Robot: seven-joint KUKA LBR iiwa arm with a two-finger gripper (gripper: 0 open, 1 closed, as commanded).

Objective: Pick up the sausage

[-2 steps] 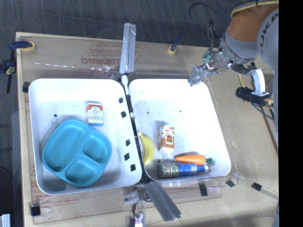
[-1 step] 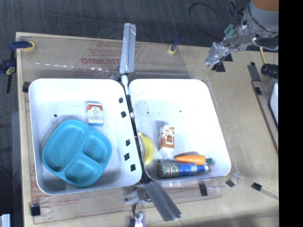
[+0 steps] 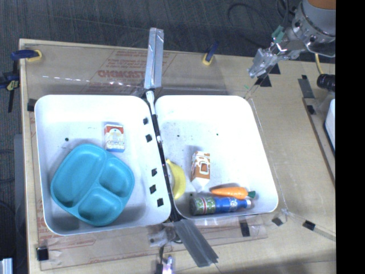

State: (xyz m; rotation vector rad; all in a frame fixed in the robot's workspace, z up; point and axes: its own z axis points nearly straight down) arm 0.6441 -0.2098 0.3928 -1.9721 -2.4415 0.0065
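Near the counter's far right corner, beyond the right bin point(image 3: 259, 136), hangs the gripper point(image 3: 261, 65); whether it is apart or together I cannot tell. Along that bin's near wall lies a long dark roll point(image 3: 219, 204) with a blue end, the likeliest sausage, though I cannot be sure. An orange carrot point(image 3: 230, 192) touches its far side, a small carton point(image 3: 201, 165) stands just beyond, and a yellow piece point(image 3: 178, 178) sits by the divider. The left bin point(image 3: 68, 110) holds a blue divided plate point(image 3: 91, 182) and a red-and-white box point(image 3: 114, 137).
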